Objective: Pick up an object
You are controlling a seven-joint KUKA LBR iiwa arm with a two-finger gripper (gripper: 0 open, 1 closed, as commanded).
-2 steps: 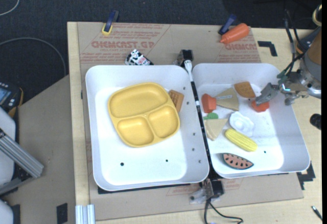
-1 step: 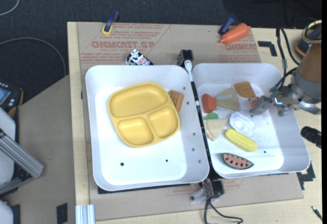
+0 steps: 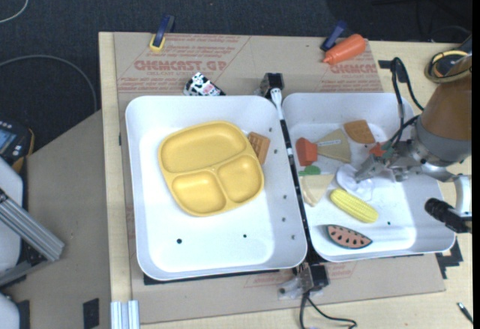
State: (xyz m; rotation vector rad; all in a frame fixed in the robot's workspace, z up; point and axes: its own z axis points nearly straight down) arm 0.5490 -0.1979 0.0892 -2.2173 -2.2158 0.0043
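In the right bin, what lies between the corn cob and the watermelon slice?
Nothing: in the camera view, bare white bin floor separates the corn cob from the watermelon slice.

The right bin (image 3: 420,241) holds a toy corn cob (image 3: 354,205), yellow and lying at a slant near its middle, and a watermelon slice (image 3: 348,236) flat near the front edge. A red and green toy vegetable (image 3: 307,154) lies by the left wall beside pale wedge pieces (image 3: 318,186), with a tan bread-like piece (image 3: 359,132) toward the back. In the left bin (image 3: 150,237) lies a yellow three-compartment plate (image 3: 211,167), a small brown piece (image 3: 259,145) touching its right rim
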